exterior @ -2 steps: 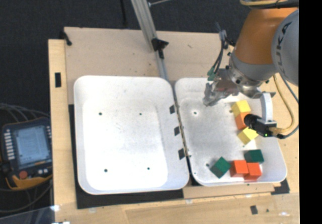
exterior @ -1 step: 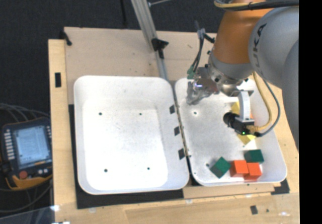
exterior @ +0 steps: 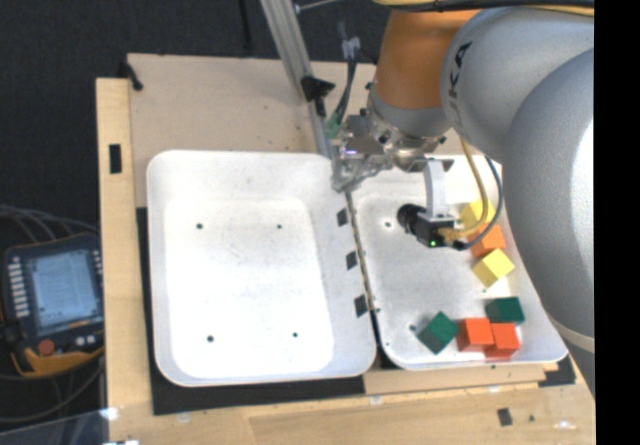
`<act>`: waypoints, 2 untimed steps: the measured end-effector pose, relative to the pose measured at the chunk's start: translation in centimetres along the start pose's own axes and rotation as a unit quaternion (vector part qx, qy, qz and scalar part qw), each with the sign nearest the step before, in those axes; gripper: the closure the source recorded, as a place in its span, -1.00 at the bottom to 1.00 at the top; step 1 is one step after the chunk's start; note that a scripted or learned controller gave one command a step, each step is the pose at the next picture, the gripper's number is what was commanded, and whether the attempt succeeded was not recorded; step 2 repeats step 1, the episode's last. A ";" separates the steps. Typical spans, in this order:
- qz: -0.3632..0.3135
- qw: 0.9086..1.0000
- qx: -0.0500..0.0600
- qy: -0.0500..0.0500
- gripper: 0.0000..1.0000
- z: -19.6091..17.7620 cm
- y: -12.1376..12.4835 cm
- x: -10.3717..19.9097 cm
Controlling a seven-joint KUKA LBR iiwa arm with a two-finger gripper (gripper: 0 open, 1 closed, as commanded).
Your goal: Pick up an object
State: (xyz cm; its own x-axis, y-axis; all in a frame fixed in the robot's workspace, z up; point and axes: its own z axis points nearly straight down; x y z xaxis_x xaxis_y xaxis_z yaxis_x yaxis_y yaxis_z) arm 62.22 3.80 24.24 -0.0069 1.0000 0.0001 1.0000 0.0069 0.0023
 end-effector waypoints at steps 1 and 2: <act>-0.001 1.000 0.000 0.001 1.00 -0.7 2.0 5.5; -0.001 1.000 0.000 0.001 1.00 -0.7 2.0 5.5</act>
